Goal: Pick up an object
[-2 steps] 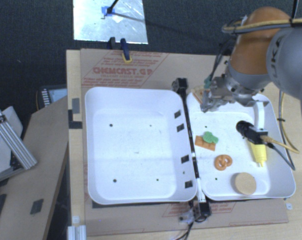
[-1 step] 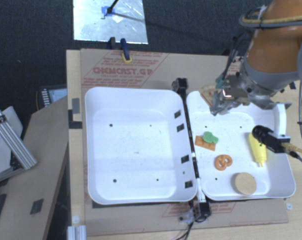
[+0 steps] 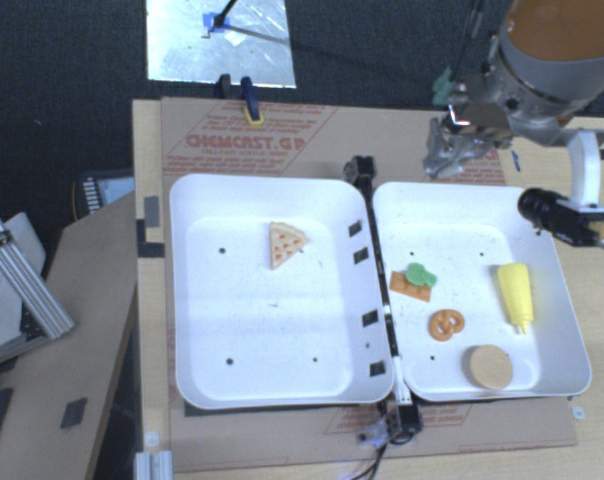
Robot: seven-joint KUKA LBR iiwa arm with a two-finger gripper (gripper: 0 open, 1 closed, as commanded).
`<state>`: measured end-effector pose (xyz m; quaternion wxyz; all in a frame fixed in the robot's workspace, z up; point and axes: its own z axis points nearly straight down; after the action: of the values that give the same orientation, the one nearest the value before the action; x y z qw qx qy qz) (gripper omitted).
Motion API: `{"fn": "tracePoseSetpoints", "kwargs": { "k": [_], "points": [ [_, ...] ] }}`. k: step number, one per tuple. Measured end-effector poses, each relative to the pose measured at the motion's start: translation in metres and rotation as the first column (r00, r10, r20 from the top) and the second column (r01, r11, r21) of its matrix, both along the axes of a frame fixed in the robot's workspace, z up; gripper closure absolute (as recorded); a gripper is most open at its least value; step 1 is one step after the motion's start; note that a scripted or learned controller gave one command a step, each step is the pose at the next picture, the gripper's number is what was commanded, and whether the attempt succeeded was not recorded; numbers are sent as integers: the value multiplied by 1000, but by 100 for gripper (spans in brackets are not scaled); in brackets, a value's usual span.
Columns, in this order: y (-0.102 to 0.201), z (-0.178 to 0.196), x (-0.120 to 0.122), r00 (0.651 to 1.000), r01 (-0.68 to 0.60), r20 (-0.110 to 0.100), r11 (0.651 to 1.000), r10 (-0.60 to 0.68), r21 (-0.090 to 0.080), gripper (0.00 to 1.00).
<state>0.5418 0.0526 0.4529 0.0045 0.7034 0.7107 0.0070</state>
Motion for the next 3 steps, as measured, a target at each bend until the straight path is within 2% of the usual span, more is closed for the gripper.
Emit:
{"fn": "tracePoseSetpoints", "kwargs": {
  "k": [1, 2, 3],
  "points": [
    [27, -15, -43, 1000, 4, -15, 1000, -4, -2, 100],
    [97, 75, -56, 1000, -1, -6, 1000, 1, 2, 100],
    [179, 82, -56, 1000, -2, -14, 1000, 2, 0, 100]
  ]
}}
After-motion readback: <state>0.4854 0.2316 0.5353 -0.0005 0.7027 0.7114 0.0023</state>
